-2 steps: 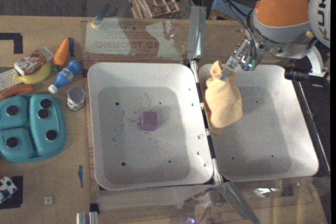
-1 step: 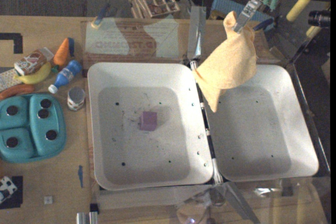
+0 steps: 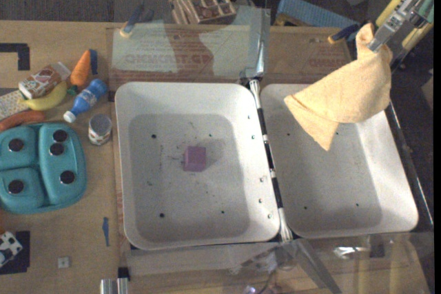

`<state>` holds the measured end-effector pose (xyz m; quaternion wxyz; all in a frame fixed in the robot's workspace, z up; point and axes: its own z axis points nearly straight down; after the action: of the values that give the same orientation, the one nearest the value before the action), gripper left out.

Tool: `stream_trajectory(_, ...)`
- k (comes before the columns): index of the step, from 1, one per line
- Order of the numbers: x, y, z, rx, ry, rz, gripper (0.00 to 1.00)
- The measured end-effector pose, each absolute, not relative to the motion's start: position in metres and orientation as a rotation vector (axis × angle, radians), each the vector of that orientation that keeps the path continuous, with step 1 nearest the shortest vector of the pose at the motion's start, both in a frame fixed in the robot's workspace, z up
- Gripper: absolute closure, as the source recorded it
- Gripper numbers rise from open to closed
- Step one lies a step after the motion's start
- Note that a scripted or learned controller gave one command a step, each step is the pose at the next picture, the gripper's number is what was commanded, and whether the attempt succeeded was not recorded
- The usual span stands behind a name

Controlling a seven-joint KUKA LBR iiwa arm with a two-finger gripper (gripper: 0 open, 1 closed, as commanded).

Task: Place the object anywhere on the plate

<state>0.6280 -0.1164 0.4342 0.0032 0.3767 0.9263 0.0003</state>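
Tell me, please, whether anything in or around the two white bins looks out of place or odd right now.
Yes. A yellow cloth hangs from the gripper, pinched by one corner and draped in mid-air above the right bin. The small purple block lies alone in the left bin. No plate is visible in either bin.

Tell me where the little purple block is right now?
The purple block lies on the floor of the left white bin, near its middle, well apart from the yellow cloth that hangs over the right bin.
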Motion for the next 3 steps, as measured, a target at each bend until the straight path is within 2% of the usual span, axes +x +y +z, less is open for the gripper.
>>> stream_trajectory(1,0.607,-0.049,0.331,1.143,2.922,0.001,1.0)
stream_trajectory(2,0.592,0.035,0.294,1.246,2.883,0.001,1.0)
stream_trajectory(3,0.55,0.093,0.229,1.319,2.85,0.001,1.0)
